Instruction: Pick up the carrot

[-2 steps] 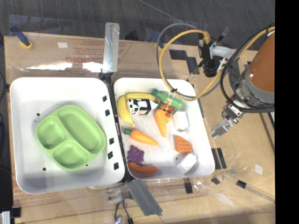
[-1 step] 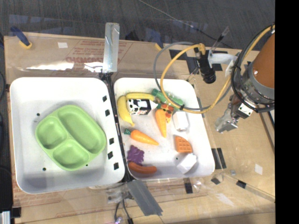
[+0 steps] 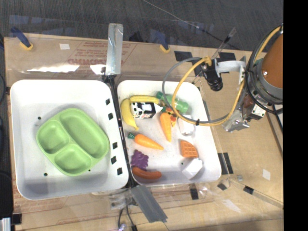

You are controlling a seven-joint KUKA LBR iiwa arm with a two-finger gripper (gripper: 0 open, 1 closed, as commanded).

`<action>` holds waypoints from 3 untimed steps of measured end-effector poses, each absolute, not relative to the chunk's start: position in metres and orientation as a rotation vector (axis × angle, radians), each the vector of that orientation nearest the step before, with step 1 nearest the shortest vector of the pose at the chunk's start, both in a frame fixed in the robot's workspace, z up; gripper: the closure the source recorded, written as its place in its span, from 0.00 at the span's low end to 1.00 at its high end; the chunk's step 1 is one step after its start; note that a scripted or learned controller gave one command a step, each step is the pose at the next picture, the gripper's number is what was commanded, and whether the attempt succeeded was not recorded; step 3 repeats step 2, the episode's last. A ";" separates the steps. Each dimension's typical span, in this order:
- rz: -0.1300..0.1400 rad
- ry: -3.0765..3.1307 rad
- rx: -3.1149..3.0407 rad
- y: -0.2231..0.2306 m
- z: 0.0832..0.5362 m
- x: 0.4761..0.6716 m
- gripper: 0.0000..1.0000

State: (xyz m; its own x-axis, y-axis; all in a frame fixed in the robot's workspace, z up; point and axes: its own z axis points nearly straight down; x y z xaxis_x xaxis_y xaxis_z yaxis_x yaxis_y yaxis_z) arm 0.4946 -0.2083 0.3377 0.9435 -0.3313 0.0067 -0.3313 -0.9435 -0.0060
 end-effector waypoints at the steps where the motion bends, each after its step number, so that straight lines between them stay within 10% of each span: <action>1: -0.007 0.306 -3.120 -0.208 0.306 0.497 1.00; 3: -0.012 0.308 -3.121 -0.209 0.338 0.486 1.00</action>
